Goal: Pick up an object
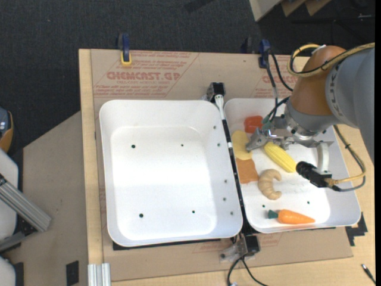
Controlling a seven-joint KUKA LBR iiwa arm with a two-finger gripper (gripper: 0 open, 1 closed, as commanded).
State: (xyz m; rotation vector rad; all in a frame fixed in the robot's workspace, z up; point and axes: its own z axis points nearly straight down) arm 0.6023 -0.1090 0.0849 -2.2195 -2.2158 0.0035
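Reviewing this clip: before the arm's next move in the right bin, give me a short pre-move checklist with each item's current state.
1. Gripper over the right bin: ok.
2. Target between fingers: cannot tell; nothing visibly held.
3. Nearest items, corn and red piece, close beside the gripper: ok.
4. Croissant and carrot lie apart from the gripper: ok.
5. Yellow piece and orange block crowd the bin's left wall: not ok for an easy grasp.

left bin (119, 124): open floor, frame centre-left | right bin (348, 210): crowded by corn (280, 157), croissant (271, 183), carrot (293, 217), arm (333, 91)
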